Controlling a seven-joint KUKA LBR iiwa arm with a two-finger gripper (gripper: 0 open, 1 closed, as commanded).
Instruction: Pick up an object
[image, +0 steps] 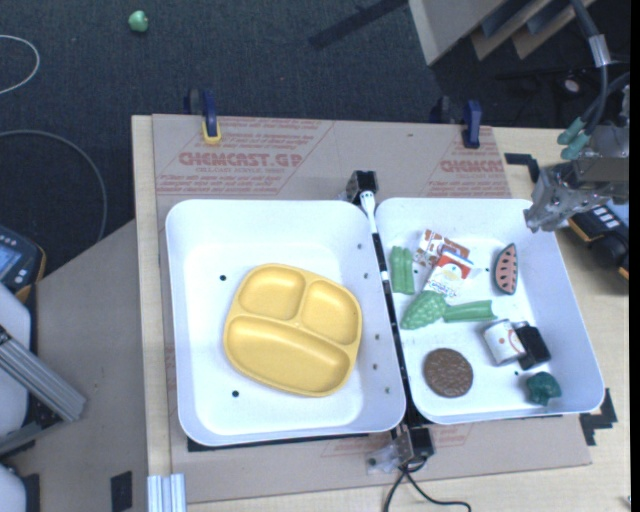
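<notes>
The right bin (570, 300) holds several small items. A red and white carton (446, 258) lies near its back, with a watermelon slice (506, 268) to the right of it. A green bar (402, 270) lies by the left wall, and a green leafy piece (440, 310) sits mid-bin. Toward the front are a brown round cookie (448, 371), a white and black cup (512, 342) and a dark green lump (543, 387). My gripper (548, 212) hangs over the bin's back right edge, above and apart from all of them.
The left bin (190, 300) holds a yellow divided plate (292, 328). A black divider clip (362, 186) sits between the bins at the back. Blue clamps (208, 112) (471, 122) pin the board's back edge. Cables and a box lie at the far right.
</notes>
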